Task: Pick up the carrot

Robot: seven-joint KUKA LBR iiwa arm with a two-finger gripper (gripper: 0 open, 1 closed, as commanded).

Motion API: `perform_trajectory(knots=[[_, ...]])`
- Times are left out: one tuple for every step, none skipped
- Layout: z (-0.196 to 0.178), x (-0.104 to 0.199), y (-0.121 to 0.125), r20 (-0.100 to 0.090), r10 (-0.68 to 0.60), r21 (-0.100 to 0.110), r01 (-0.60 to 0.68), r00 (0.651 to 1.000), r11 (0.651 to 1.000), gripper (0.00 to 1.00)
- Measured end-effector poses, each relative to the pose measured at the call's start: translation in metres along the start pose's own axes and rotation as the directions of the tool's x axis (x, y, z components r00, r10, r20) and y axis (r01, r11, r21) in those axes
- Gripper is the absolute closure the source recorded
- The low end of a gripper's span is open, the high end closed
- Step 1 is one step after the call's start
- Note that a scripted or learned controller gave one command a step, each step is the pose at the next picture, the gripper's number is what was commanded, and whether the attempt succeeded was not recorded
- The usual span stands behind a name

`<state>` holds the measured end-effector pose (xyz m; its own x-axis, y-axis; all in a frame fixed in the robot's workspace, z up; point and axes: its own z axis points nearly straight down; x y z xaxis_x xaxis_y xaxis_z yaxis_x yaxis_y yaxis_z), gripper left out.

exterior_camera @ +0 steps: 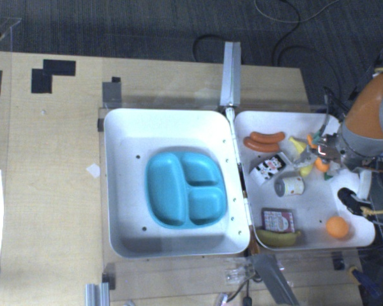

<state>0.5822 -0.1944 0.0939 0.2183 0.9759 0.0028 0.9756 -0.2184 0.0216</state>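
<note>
Left bin (115,190) has just the blue divided tray (185,188) in the middle, plenty of room around it. Right bin (364,238) is crowded: hot dog (264,140), banana (278,237), orange (337,227). The carrot (322,166) sits near the right edge, right at the hand (324,150); can't tell if the hand's clamped on it.

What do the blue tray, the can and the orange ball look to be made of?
Blue tray: likely moulded plastic, one even colour with a soft sheen and rounded compartment edges. Can: probably metal, judging by its pale grey body and dull shine, though it is too small to be sure. Orange ball: smooth and matte, possibly plastic toy fruit; the texture is not visible.
</note>
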Motion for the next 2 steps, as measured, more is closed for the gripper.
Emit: perform_trajectory(knots=[[-0.009, -0.001, 0.0, 0.004, -0.006, 0.001, 0.006, 1.0, 1.0, 1.0], [-0.123, 0.09, -0.017, 0.005, 0.105, 0.022, -0.105, 0.994, 0.994, 1.0]])
